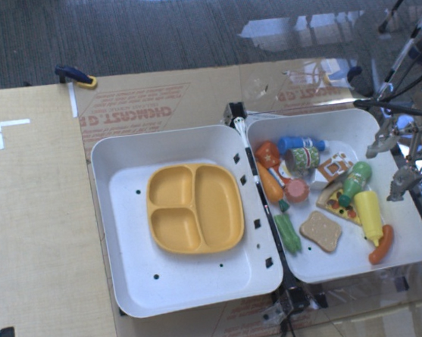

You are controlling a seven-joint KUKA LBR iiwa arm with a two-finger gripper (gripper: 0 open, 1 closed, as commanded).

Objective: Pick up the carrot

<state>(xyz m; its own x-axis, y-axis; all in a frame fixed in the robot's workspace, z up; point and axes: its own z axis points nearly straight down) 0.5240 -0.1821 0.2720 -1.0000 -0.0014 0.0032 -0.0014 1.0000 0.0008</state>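
At the near edge of the bench [44,299], two white bins sit side by side: the left bin [126,289] carries a yellow divided plate [196,207], while the right bin [404,251] holds a jumble of toy food, with a sausage [381,245], a slice of bread [322,231] and a green pod [287,232] nearest the camera. Just beyond the pod, the carrot [271,182] lies along the right bin's left wall, its long axis running near to far with a slight tilt, the darker, stubbier end farthest from the camera. A yellow bottle [369,215], a pizza slice [337,203] and a blue bottle [299,144] lie between it and the robot's hand [395,164], which hovers at the bin's right rim. The carrot is therefore well to the left of the hand, across the full width of the bin. Whether the hand is open or closed cannot be told; nothing is visibly in it.
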